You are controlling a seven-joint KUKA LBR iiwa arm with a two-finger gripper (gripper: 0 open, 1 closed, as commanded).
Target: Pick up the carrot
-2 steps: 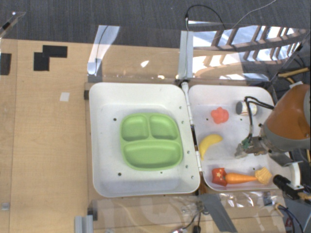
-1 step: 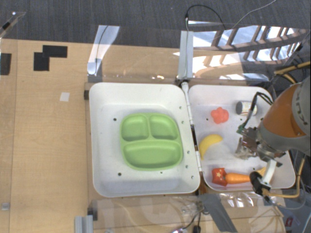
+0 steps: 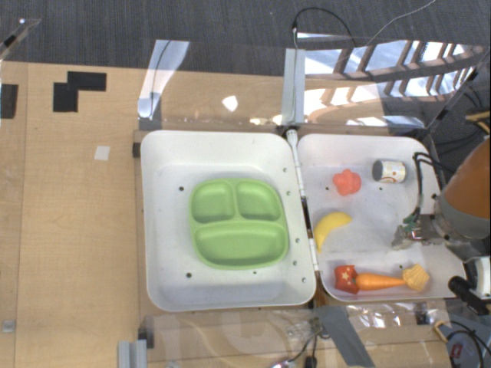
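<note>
The orange carrot [image 3: 380, 282] lies flat along the near wall of the right bin [image 3: 360, 148], its tip pointing right. A red piece [image 3: 346, 278] touches its left end and a pale yellow piece [image 3: 416, 277] sits at its right end. My gripper [image 3: 408, 234] hangs at the bin's right side, above and a little right of the carrot and apart from it, with the arm's orange band [image 3: 468, 194] behind it.
A yellow banana [image 3: 331, 226] lies mid-bin, a red-orange toy [image 3: 347, 182] farther back, and a small white can [image 3: 390, 172] at the back right. The left bin [image 3: 165, 282] holds a green divided plate [image 3: 238, 222]. A cable [image 3: 420, 182] runs near the gripper.
</note>
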